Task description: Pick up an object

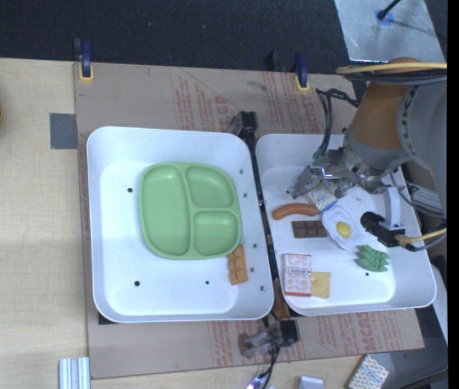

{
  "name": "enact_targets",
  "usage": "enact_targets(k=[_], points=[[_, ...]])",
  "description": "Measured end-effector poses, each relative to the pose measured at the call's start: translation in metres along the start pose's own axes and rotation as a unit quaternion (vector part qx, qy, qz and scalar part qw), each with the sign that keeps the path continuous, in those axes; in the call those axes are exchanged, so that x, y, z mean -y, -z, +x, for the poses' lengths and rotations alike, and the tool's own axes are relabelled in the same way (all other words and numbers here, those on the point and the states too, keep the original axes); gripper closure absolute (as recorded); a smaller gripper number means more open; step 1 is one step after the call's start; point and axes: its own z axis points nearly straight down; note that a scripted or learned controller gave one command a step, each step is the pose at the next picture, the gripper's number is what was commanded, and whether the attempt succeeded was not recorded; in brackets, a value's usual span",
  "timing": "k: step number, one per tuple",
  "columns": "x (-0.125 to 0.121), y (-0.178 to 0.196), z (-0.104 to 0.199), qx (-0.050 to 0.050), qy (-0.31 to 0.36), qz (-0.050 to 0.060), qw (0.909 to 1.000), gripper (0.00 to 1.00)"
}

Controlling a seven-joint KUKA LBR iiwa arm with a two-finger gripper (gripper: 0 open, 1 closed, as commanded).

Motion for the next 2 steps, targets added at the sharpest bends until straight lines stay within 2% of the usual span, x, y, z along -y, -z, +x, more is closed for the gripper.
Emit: enact_targets(k=[1, 2], points=[[0.031, 0.000, 0.012, -0.001, 0.000, 0.000, 1.0000, 0.00], [-0.026, 0.002, -0.005, 0.000, 0.002, -0.005, 1.0000, 0.00]])
